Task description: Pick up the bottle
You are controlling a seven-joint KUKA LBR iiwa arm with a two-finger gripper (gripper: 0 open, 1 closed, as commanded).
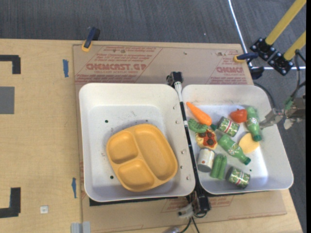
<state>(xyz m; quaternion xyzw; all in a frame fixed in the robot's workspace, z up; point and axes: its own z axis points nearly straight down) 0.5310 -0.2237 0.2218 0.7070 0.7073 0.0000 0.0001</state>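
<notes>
Two shallow white bins sat side by side on a wooden bench, seen from above at a slant. The left bin [92,130] held a yellow divided plate [141,156]. The right bin [277,174] held a scatter of toy food: an orange carrot [199,112], a red tomato [238,115], a yellow piece [248,142], several small cans [227,126], and two green bottles. One green bottle [233,148] lay on its side near the bin's middle, between the cans. The other bottle [253,123] lay near the right wall, beside the tomato. The gripper [270,119] reached in over the right rim, its tip just beside that second bottle. Whether its jaws stood wide or narrow could not be told.
</notes>
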